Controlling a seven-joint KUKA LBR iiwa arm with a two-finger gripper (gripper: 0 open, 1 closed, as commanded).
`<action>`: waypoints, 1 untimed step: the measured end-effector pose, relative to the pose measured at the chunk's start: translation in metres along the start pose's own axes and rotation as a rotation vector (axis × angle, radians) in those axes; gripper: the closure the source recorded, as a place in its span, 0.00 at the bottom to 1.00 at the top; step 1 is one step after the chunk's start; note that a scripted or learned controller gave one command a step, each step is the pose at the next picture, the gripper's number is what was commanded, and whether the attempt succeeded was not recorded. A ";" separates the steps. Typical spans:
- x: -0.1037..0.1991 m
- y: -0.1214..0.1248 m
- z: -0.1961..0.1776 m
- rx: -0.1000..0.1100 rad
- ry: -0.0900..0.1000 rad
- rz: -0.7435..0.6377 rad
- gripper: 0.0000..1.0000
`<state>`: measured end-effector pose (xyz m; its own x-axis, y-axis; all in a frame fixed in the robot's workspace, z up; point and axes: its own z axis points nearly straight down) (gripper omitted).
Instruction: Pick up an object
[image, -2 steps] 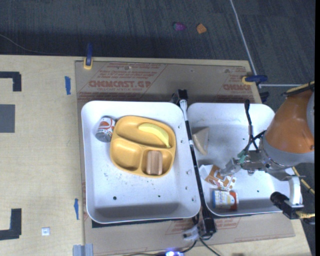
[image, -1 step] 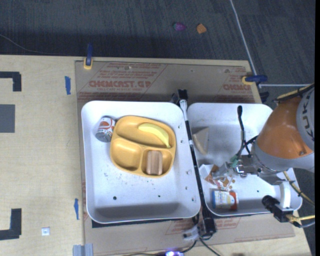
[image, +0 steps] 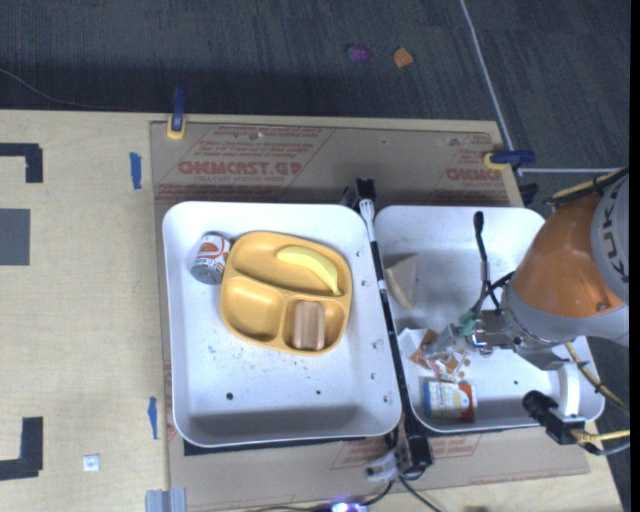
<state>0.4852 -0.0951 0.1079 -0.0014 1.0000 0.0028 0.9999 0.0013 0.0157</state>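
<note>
My gripper (image: 468, 332) hangs low in the right bin (image: 440, 232), reaching in from the right under the orange wrist band. Directly below and left of it lies a crumpled orange-and-white packet (image: 440, 352). A small jar with an orange label (image: 449, 399) lies on its side near the bin's front wall. A pale, see-through wedge (image: 403, 281) rests by the bin's left wall. The arm hides the bin's right part.
The left bin (image: 200, 390) holds a yellow divided plate (image: 250, 300) with a banana (image: 312, 265) and a brown roll (image: 306, 324) in it. A small red-and-white can (image: 209, 257) lies against the plate's left rim. A black cable (image: 480, 250) rises behind the gripper.
</note>
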 end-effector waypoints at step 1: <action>0.000 0.000 0.001 -0.001 0.000 0.000 0.00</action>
<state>0.4856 -0.0951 0.1074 -0.0015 1.0000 0.0032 0.9999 0.0015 0.0162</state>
